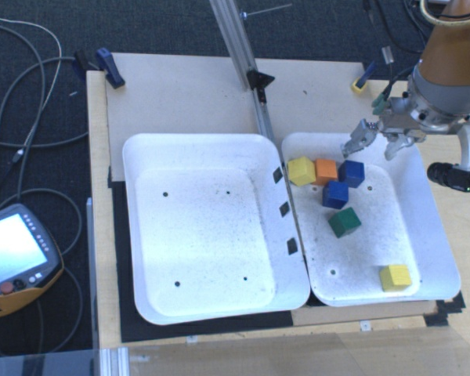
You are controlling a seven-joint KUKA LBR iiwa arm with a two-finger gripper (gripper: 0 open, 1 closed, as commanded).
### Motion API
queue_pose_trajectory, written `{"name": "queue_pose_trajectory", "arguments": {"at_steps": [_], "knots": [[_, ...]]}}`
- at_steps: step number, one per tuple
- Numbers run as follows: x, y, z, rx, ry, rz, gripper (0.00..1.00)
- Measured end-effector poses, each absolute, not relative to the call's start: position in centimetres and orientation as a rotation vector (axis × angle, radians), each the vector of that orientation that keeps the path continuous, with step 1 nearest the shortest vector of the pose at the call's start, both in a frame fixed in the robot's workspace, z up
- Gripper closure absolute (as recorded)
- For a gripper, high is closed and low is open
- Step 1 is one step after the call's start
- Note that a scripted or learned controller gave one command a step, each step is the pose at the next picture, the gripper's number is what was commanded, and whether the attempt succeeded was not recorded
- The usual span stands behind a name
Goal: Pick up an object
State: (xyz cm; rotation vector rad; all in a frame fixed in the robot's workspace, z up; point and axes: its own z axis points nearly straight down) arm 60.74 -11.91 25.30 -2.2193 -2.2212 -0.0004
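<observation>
The right bin (431, 210) holds six blocks: a yellow block (301, 171), orange block (326, 171) and two blue blocks (352, 172) (335, 195) clustered at its far end, a green block (345, 222) just nearer, and a second yellow block (395, 276) alone by the near rim. The left bin (141, 163) sits beside it on the pale worktop (180, 92). A handheld controller (16, 257) lies on dark carpet. The tool (376, 141) hangs released over the far rim, grasping nothing.

Two white bins (200, 151), faintly speckled. In the right bin (423, 210): yellow cube (301, 171), orange cube (326, 170) at its three o'clock, two blue cubes (352, 172) (335, 194), green cube (345, 222), second yellow cube (395, 276) at five o'clock.
</observation>
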Motion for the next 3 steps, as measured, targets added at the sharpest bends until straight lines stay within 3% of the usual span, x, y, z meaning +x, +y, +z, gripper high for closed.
{"name": "queue_pose_trajectory", "arguments": {"at_steps": [1,2,3], "knots": [[58.0,-11.2,9.5,-2.215,-2.214,0.008,0.00],[58.3,-11.3,10.0,-2.220,-2.221,-0.001,0.00],[61.0,-17.4,12.9,-2.230,-2.223,-0.002,0.00]]}}
